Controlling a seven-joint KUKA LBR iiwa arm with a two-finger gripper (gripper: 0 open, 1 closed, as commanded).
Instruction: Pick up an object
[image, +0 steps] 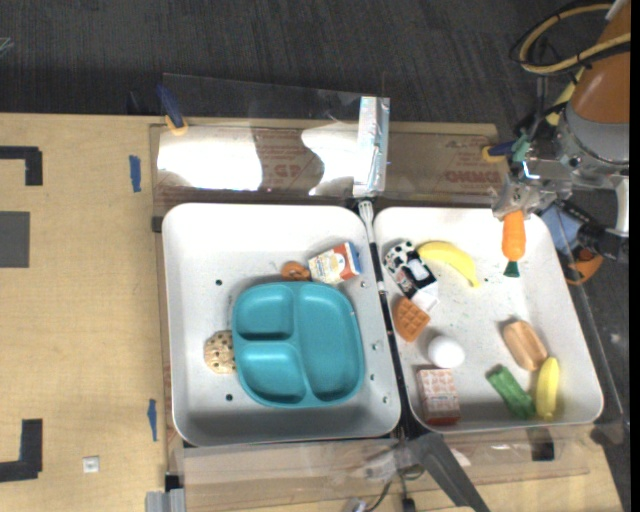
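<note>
My gripper (517, 203) hangs over the far right part of the right bin (575, 330), below the orange-banded wrist. It is shut on the top of an orange toy carrot (513, 238), which hangs upright with its green end pointing down, just above the bin floor. Below and to the left lie a yellow banana (449, 261), a black-and-white carton (404, 266), a waffle (410, 318), a white egg (446, 353) and a red box (438, 393).
A bread roll (524, 343), a green piece (510, 391) and a small yellow fruit (547, 386) sit at the right bin's near right. The left bin (185, 300) bears a teal divided plate (298, 342), a cookie (219, 352) and a small milk carton (335, 264).
</note>
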